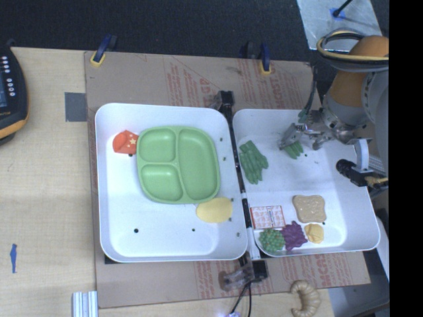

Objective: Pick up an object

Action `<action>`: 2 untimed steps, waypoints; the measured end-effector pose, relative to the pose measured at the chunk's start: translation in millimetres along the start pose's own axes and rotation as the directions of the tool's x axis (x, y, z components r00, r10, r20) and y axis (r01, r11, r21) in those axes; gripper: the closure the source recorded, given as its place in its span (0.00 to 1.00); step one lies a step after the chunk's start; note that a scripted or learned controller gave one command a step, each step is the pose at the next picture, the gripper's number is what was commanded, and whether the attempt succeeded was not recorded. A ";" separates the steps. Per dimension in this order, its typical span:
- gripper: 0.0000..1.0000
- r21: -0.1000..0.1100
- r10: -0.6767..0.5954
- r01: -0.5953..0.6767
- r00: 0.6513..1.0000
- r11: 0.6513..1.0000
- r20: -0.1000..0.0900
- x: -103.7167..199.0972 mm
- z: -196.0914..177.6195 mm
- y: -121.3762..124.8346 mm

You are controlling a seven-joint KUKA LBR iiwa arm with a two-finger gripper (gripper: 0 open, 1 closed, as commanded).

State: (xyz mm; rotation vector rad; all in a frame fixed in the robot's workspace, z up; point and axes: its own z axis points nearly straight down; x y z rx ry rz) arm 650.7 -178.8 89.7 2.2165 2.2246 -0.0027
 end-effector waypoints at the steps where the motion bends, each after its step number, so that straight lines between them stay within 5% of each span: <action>1: 1.00 -0.002 -0.005 0.005 1.000 1.000 0.001 0.9 -15.5 0.5; 2: 1.00 0.000 -0.004 0.004 1.000 1.000 -0.004 73.7 -101.2 -24.5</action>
